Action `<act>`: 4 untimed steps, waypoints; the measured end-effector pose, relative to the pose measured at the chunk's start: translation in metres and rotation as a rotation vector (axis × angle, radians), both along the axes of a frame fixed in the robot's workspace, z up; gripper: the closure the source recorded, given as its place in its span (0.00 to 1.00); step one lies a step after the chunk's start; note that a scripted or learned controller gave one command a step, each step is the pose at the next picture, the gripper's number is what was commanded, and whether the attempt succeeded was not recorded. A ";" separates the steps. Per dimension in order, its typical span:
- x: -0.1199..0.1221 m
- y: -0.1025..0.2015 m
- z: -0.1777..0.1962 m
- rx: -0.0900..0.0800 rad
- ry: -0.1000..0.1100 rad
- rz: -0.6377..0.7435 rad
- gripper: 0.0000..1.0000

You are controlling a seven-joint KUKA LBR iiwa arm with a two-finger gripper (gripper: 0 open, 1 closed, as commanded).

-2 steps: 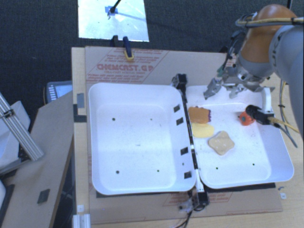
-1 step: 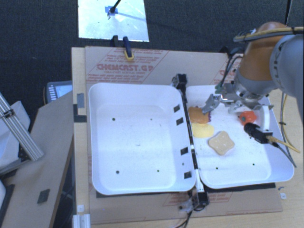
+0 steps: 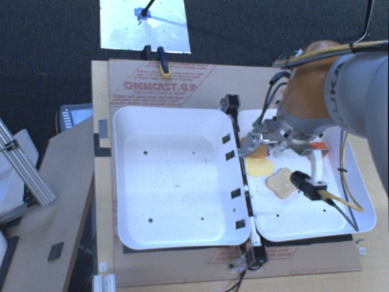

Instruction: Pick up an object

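Gripper (image 3: 254, 140) low at right bin's (image 3: 304, 227) left wall, over the orange piece (image 3: 260, 152); grasp state cannot be judged. Centre it on the piece, clear of wall, then clench

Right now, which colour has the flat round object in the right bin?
Pale yellow; the flat round object shows in the camera view.

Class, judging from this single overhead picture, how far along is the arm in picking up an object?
Done: the arm has reached over the right bin. In hand: its wrist sits low by the yellow piece, with the tan piece beside. Left: no object is visibly lifted, so grasping and raising remain.
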State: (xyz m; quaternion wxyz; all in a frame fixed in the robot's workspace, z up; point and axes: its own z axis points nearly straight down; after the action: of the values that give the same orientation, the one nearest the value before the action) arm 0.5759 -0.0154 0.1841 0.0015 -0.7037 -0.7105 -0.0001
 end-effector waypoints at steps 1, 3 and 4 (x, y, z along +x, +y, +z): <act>0.002 -0.004 0.011 -0.002 -0.005 -0.005 1.00; -0.043 0.116 0.128 0.001 -0.004 0.000 1.00; -0.081 0.116 0.235 0.002 -0.016 -0.003 1.00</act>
State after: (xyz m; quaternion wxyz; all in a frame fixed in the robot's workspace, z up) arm 0.4953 0.1009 0.4195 -0.0033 -0.7048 -0.7093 -0.0066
